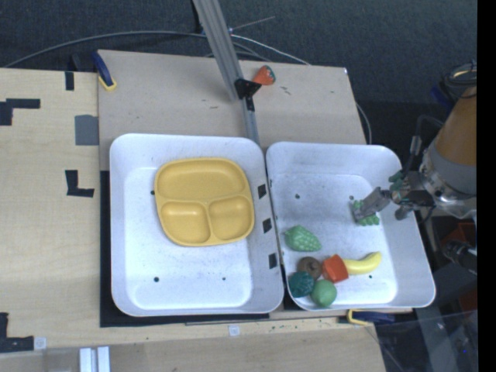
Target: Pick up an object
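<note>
Dark carpet surrounds a pale wooden table (46, 208) that carries two shallow white bins side by side, with thin cables curving across the floor behind and a grey pole (221, 41) slanting down to the seam between them.

From the overhead camera, the left bin (124, 285) holds a yellow divided plate (205, 200). The right bin (403, 285) holds the candidates for picking: a small green piece (366, 217) near its right wall, a light green bumpy fruit (302, 239) further left, and a cluster along the near edge made up of a brown ring (311, 266), a teal lump (301, 284), a green ball (324, 292), an orange block (335, 269) and a yellow banana (363, 263).

The claw (370, 204) reaches in from the right, low over the small green piece and seemingly touching it. Whether it is clenched or released, I cannot tell.

I judge this the grasp step: the claw is at the object, not lifted. The next move likely calls for a firm close on that piece, then a straight rise clear of the bin wall.
</note>
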{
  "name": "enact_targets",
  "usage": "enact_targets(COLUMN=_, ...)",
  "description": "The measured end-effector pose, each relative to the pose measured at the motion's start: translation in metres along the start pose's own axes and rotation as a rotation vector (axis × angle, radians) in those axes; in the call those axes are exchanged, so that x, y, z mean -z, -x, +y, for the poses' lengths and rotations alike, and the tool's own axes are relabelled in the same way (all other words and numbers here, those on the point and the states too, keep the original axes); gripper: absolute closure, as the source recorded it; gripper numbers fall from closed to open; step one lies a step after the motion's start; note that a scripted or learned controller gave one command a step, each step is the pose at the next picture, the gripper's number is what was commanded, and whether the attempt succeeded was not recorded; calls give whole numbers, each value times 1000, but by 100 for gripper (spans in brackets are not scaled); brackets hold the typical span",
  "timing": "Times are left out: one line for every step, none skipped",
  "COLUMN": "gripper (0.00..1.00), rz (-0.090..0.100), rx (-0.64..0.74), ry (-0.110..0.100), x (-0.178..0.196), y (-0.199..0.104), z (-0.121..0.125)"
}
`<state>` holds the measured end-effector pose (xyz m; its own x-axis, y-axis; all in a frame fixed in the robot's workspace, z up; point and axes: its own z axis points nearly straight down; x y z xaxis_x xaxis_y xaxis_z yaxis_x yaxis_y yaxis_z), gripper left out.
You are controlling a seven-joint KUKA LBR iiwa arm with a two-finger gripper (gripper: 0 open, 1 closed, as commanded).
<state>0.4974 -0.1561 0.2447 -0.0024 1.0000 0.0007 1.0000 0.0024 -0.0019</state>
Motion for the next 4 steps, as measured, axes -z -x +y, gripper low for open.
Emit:
enact_targets(gripper=0, rz=0, rx=0, ry=0, x=0, y=0, z=0)
enact_targets(gripper=0, rz=0, rx=-1, ry=-4, x=-46, y=3, z=5)
enact_targets(gripper=0, rz=1, rx=-1, ry=-5, x=-99, y=-9, z=1)
enact_targets(gripper=0, rz=1, rx=-1, ry=-6, x=-153, y=-10, z=0)
